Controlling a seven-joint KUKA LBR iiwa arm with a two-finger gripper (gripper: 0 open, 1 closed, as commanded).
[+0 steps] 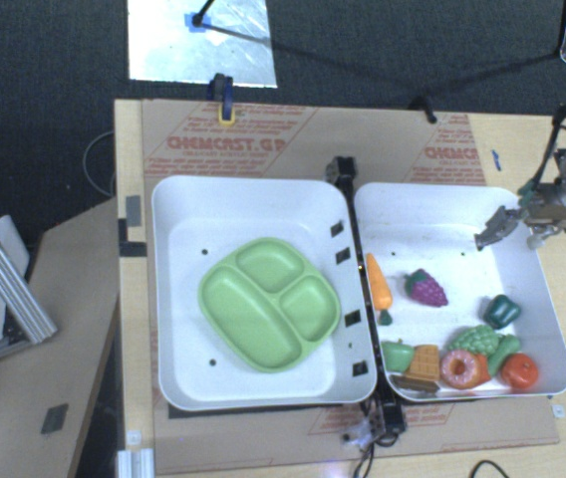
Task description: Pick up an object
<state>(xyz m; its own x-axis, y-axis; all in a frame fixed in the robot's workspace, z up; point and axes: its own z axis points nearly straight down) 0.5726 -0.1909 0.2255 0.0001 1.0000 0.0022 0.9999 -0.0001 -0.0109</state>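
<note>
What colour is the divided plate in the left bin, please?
Light green; the divided plate shows best in the camera view.

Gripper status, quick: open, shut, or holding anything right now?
Gripper: over the upper right corner of the right bin, above the toys. Open or shut cannot be told from this view; nothing is seen held.

We have 1 camera, fixed above the bench and looking down at a slant. It stands far enough back to take in both shallow white plastic bins, the left (178, 267) and the right (537, 297), along with the brown printed cardboard sheet (293, 137) under them and dark floor beyond.
</note>
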